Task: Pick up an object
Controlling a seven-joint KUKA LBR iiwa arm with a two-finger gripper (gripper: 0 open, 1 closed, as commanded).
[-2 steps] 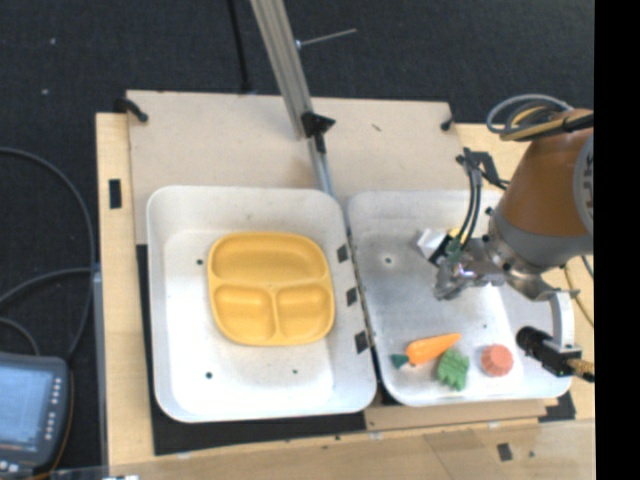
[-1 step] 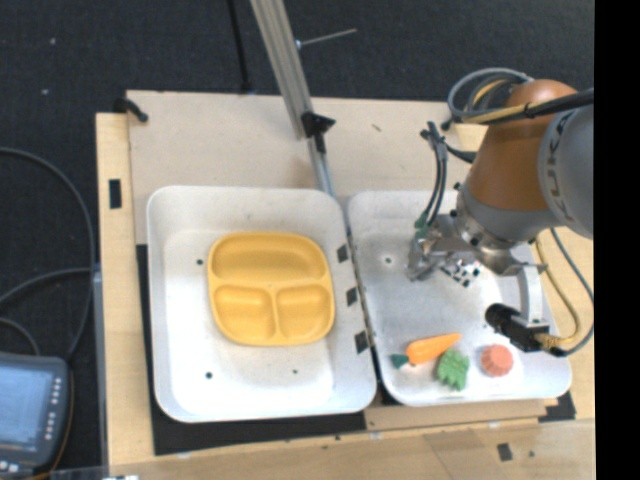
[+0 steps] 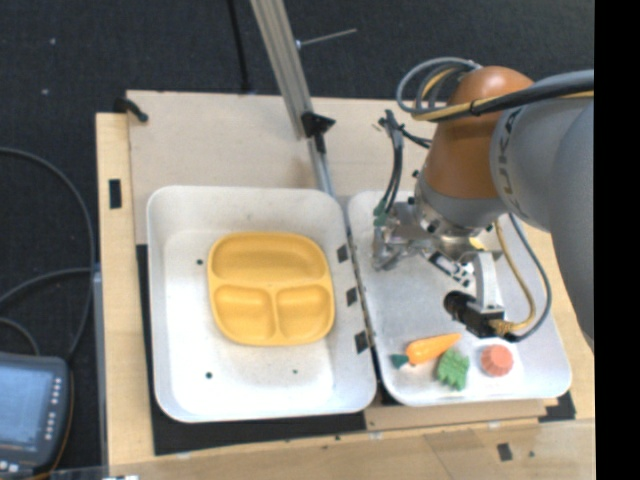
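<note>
the gripper (image 3: pixel 392 251) sits low over the upper left of the right bin (image 3: pixel 415 298); whether it is apart or together, i cannot tell. a toy carrot (image 3: pixel 434 348), a green piece (image 3: pixel 453 369) and a red piece (image 3: pixel 496 360) lie along that bin's near edge. a yellow tray with 3 compartments (image 3: pixel 270 287) lies in the left bin (image 3: pixel 180 298).

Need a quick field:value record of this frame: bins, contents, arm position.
left bin: shallow white bin holding a yellow three-compartment plastic plate
right bin: shallow white bin with three small toys along its near edge
toys, left to right: orange toy carrot, green leafy toy, round red-orange toy
arm: grey arm with orange band, over the right bin's far part
gripper: gripper near the right bin's far-left corner, apart from the toys
</note>
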